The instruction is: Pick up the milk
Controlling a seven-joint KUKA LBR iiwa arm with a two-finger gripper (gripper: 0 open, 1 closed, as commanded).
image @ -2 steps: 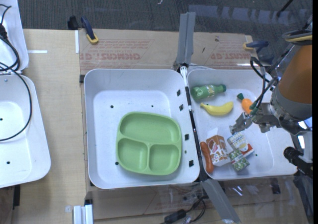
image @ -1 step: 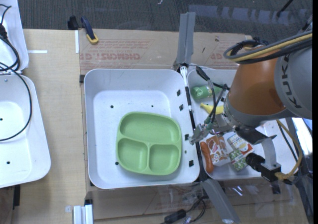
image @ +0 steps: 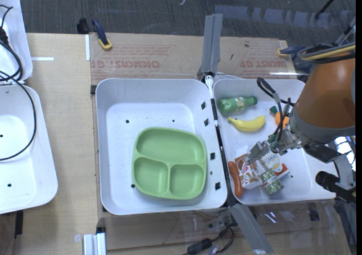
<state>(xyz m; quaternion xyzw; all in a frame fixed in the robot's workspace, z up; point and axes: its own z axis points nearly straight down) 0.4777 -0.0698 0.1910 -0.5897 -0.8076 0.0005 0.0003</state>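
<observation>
The milk (image: pixel 273 164) is a small white carton with green print. It lies tilted in the right bin (image: pixel 302 189), near the front, partly on a red and white packet (image: pixel 246 172). My gripper (image: pixel 261 151) hangs low over the carton's upper left end, right at it or touching it. The arm's orange band and grey wrist hide the area just to the carton's right.
A green bottle (image: pixel 237 103) and a banana (image: pixel 248 123) lie at the back of the right bin, with a small orange item (image: pixel 279 117) beside the wrist. A green cube (image: pixel 274 186) sits by the carton. The left bin (image: pixel 110 135) holds a green divided plate (image: pixel 169 163).
</observation>
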